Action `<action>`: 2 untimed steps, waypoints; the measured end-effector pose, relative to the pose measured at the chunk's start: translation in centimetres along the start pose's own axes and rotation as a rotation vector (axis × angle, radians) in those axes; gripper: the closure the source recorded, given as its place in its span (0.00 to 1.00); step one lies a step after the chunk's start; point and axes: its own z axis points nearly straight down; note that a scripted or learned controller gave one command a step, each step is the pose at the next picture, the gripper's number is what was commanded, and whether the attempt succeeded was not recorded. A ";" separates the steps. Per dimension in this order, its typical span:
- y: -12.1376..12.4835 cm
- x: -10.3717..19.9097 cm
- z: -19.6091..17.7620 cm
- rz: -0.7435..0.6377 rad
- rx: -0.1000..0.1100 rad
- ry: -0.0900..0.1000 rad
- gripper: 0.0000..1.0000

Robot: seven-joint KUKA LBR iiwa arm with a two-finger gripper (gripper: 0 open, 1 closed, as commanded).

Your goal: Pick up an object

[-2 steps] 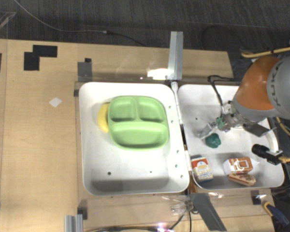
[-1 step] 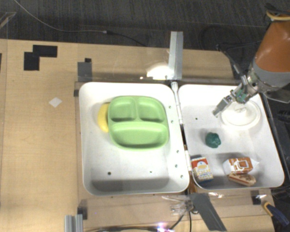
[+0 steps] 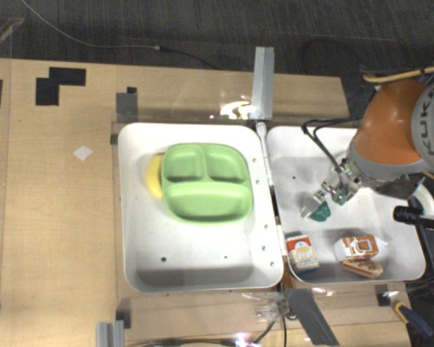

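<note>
A small green object (image 3: 320, 211) is seen clamped between the fingers of the gripper (image 3: 322, 204) near the centre of the right bin (image 3: 401, 266); the bench (image 3: 50, 215) is pale wood.

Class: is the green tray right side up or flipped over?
Right side up: the green tray shows three hollow compartments facing the camera.

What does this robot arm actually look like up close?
The arm is bulky and rounded, with an orange band above grey casing that carries dark KUKA lettering. Black cables loop beside it. It narrows to a small metal pincer with teal-green tips.
</note>
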 end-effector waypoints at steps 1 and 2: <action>-0.7 2.3 3.8 0.155 -0.006 -0.006 0.00; -0.5 2.0 2.5 0.155 -0.013 -0.013 1.00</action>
